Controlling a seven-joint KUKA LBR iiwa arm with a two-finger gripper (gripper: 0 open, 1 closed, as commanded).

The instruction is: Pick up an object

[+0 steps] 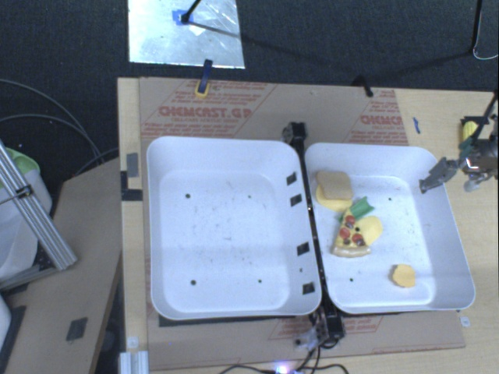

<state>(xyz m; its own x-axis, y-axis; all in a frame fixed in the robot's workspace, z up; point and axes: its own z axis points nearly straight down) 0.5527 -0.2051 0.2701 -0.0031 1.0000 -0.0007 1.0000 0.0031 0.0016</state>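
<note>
The right bin (452,240) holds several toy foods. A tan bread slice (334,184) lies on a yellow piece at its back left. Below it sit a green leaf (361,206), a pizza slice (350,238) with red toppings and a yellow chunk (373,227), all close together. A small yellow-orange piece (403,275) lies alone toward the front right. My gripper (433,180) hangs over the bin's back right rim, well to the right of the food, with nothing seen in it.
The left bin (168,209) stands beside the right one, with a black divider with clips (300,209) between them. Both rest on a cardboard sheet (234,107). A shiny metal plate (185,22) lies beyond the bench.
</note>
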